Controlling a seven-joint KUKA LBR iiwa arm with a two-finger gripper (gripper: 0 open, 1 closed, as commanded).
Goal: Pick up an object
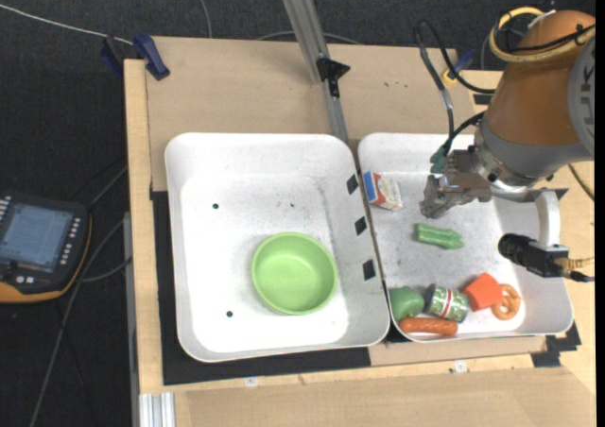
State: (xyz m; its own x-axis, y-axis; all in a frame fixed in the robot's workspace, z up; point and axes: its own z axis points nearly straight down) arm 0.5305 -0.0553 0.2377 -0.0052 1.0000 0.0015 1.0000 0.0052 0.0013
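Objects to pick: a little pile sits in the right bin [558, 307], nothing of it between the gripper's fingers as far as I can see; all places below are given relative to that bin

Nearest edge of the bin: a red-orange sausage-looking thing [430, 326] lies flat along the front wall; right behind it, touching or nearly so, a green rounded piece [406, 302] and a small can on its side [446, 302]; just beside the can sits an orange block [482, 290] with a pretzel-shaped piece [508, 303] against it

Middle of the bin: a green oblong piece [440, 236] lies on its own, apart from the front pile

Above that: the gripper [440, 201] hangs over the bin floor just behind the green oblong piece; it looks to be near it rather than on it; fingers point down but honestly can't tell whether they're spread or pinched, too dark and blurry

Far-left part of the bin: a small red and white carton [383, 191] lies by the wall shared with the other bin

Left of the bin: the left bin [194, 165] touches it side by side; a light green bowl [294, 272] sits upright toward its near side

Right of the bin: the grey and orange arm [539, 85] comes in over the far-right corner
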